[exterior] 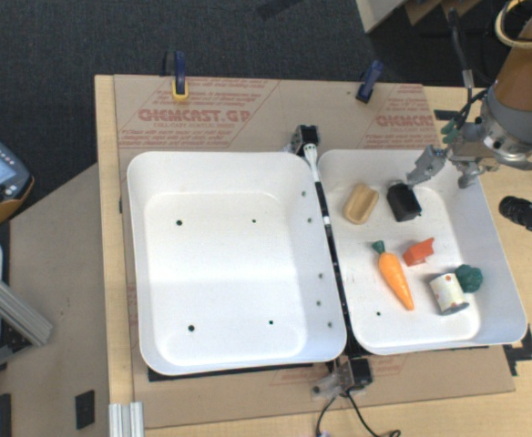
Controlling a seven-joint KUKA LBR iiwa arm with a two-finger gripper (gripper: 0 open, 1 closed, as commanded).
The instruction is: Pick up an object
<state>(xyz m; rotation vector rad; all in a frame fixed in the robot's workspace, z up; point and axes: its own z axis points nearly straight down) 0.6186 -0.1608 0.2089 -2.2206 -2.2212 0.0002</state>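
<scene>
Starting low in the frame: white cup (pixel 447 292), carrot (pixel 396 279) and red piece (pixel 419 251) sit in the right bin (pixel 498 244). Further up, the black block (pixel 404 202) lies just lower left of the tool (pixel 447 166), whose fingers look spread with nothing between them.

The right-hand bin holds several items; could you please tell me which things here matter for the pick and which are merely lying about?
For the job: hand, carrot, black block, tan block, red piece, white can, green piece, right bin.

Lying about: left bin, blue clamps, cardboard sheet.
</scene>
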